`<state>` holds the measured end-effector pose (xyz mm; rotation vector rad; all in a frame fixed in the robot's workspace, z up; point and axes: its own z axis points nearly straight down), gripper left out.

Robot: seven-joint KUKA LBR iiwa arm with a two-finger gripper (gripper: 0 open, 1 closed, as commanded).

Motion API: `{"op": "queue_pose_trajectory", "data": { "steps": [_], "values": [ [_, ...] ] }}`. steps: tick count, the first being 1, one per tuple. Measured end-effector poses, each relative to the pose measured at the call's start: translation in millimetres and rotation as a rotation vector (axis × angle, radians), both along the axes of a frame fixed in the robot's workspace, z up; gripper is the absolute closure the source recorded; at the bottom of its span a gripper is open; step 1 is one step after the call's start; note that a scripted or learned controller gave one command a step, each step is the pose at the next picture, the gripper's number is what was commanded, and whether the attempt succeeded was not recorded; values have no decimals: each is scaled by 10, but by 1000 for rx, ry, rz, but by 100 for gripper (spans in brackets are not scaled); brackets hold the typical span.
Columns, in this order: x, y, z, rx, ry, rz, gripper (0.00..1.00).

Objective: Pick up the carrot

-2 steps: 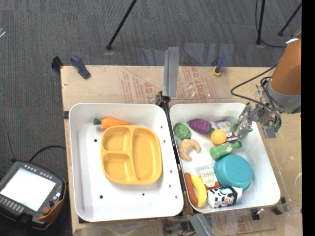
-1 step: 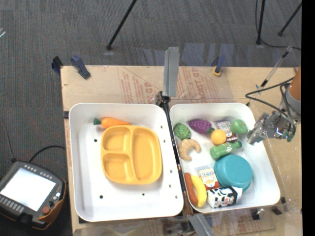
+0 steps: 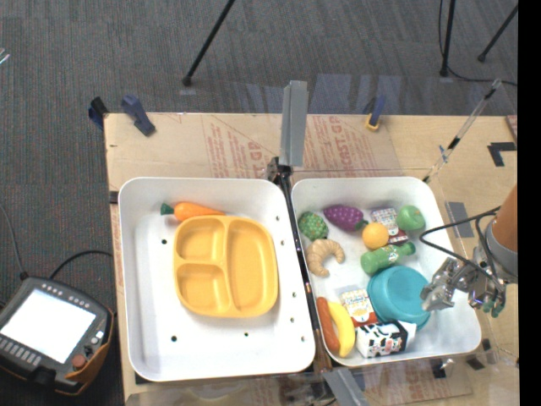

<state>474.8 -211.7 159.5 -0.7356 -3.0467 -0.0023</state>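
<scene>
Gripper (image 3: pixel 441 291) at the right edge of the teal bowl (image 3: pixel 399 295); finger state impossible to tell. Carrot (image 3: pixel 196 211) far left of that bowl, touching the yellow tray's (image 3: pixel 226 265) upper edge.

the arm (image 3: pixel 505 231) is cut off by the right edge, so just a slice of its orange band and grey wrist is in view. the gripper (image 3: pixel 445 288) is small and blurred over the right bin's right side, and whether its fingers are apart or together cannot be told. the teal bowl (image 3: pixel 399 295) hides part of the small carton (image 3: pixel 355 300) to its left. the carrot (image 3: pixel 196 211) lies just beyond the yellow divided plate (image 3: pixel 225 266); whether they touch is unclear. the print on the milk carton (image 3: pixel 380 338) is too small to read. the tablet (image 3: pixel 51 330) at near left is cut by the left edge. tripod legs (image 3: pixel 211 32) run out of the far edge.
</scene>
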Motion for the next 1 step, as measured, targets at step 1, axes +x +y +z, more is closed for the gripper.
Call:
{"op": "queue_pose_trajectory", "data": {
  "steps": [1],
  "values": [
    [16, 469, 19, -1, -3, -129, 100]
  ]
}}
